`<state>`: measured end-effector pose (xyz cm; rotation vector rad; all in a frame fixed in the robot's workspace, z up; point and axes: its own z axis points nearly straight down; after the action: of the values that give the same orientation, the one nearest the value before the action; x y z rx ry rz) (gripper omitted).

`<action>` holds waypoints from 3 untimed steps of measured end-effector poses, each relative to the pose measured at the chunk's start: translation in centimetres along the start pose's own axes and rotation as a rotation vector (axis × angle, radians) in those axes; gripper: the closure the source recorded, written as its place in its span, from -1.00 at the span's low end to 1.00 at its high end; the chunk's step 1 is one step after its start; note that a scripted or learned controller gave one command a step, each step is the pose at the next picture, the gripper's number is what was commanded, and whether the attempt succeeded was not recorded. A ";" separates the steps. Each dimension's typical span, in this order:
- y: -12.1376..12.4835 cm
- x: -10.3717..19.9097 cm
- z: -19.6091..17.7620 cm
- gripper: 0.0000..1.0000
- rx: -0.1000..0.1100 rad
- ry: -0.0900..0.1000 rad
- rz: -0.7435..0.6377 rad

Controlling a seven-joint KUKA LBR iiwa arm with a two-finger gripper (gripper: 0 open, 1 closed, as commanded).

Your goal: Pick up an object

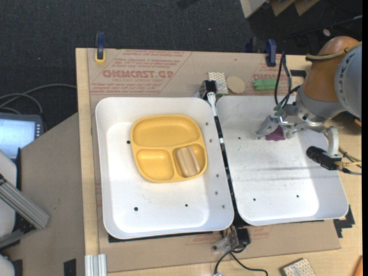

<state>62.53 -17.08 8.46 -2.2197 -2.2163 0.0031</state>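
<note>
Camera view shows the tool (277, 126) low in the right bin (287, 200), over a small purple object (276, 134) at its far side. I cannot tell whether it grips. The object is small; it may slip out when lifted.

You see a small purple object (276, 134) lying in the right bin (287, 200), in its far part, right of centre. It sits low on the white floor, partly hidden, its exact shape too small to tell.
</note>
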 end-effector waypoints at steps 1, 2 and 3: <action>4.3 0.1 -0.1 -1.00 -0.010 -0.004 -0.004; -0.7 -4.4 -0.1 -1.00 -0.003 0.000 0.002; 3.7 -1.4 -0.1 -1.00 -0.011 -0.004 -0.006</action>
<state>66.23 -18.45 8.54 -2.2203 -2.2301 -0.0045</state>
